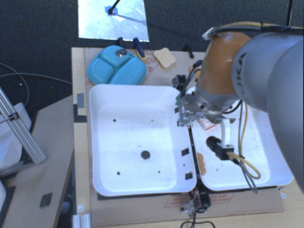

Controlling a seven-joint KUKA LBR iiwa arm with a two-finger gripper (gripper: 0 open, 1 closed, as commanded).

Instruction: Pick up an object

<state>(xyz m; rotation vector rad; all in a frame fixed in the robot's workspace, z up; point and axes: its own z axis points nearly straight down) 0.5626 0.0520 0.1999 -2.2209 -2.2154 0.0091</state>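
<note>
We see an orange piece (201, 163) near the pincer (186, 114), not touching it. We cannot tell the pincer's state.

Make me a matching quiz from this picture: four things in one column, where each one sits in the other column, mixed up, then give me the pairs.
Things
1. blue tray
2. tan sponge-like piece
3. small dark disc
4. orange piece

Places
A. in the right bin, near its left wall
B. on the bench, behind the left bin
C. on the floor of the left bin
D. on the bench, just right of the blue tray

Pairs: 1-B, 2-D, 3-C, 4-A
</note>
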